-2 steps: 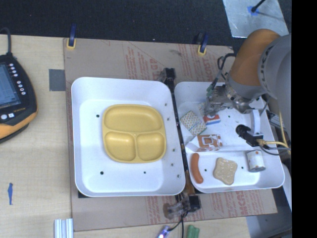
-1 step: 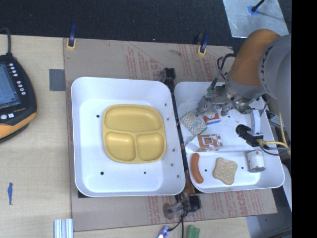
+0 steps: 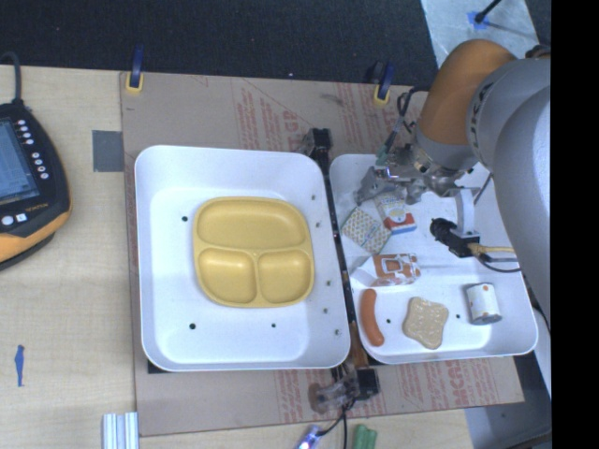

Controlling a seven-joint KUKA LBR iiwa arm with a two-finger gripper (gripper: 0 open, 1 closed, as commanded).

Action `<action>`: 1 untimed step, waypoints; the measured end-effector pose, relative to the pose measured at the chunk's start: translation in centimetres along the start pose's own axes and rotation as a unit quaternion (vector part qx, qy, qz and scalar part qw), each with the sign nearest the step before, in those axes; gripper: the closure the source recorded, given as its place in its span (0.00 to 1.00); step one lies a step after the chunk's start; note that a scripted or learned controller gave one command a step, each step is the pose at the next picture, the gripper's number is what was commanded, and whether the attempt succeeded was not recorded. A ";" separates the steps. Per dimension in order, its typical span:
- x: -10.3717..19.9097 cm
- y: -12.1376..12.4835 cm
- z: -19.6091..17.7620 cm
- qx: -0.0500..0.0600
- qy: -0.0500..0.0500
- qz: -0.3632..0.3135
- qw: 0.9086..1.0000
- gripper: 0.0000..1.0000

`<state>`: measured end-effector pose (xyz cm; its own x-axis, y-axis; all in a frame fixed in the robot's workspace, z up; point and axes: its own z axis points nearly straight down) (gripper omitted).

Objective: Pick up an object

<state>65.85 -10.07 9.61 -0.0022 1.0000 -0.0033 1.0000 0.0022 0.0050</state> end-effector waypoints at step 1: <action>-2.4 -0.2 -2.3 0.003 0.002 0.000 1.000 0.00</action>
<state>65.65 -12.49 11.95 -0.0022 1.0000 0.0002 1.0000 0.0022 -0.0009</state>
